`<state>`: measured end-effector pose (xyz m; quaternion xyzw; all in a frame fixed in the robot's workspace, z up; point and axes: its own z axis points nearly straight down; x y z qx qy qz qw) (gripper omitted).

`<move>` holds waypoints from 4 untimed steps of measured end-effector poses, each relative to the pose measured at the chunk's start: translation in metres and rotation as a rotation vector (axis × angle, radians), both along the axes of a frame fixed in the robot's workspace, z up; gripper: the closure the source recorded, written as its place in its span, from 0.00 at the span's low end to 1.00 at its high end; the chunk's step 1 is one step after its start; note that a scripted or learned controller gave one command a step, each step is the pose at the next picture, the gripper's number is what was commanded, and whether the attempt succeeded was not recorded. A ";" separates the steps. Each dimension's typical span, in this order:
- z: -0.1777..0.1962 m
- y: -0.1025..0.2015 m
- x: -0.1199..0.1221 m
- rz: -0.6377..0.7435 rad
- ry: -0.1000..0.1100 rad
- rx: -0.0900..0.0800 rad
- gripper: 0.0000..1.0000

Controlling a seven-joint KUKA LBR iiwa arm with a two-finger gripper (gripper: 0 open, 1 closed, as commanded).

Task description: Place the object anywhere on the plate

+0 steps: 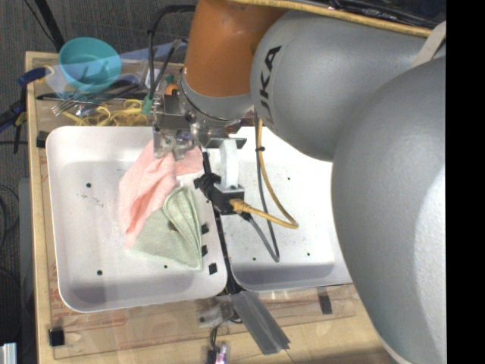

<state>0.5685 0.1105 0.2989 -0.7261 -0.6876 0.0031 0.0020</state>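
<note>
Two cloths, pink cloth (151, 184) over green cloth (176, 230), lie in the left bin (76, 279); I read the gripper (173, 144) touching pink fabric, jaws' state indeterminate.

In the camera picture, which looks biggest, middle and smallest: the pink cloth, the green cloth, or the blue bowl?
Largest to smallest, as they look:
1. pink cloth
2. green cloth, close to the pink one, so that order is unsure
3. blue bowl, which sits farther back
</note>
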 end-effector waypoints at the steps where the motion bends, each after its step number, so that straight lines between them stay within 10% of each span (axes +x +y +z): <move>1: -0.082 0.093 -0.011 -0.200 0.001 -0.003 1.00; 2: -0.204 0.013 -0.037 -0.276 -0.006 0.003 1.00; 3: -0.107 -0.030 -0.036 -0.100 -0.003 0.001 1.00; 4: -0.166 0.020 -0.062 -0.078 -0.001 0.000 1.00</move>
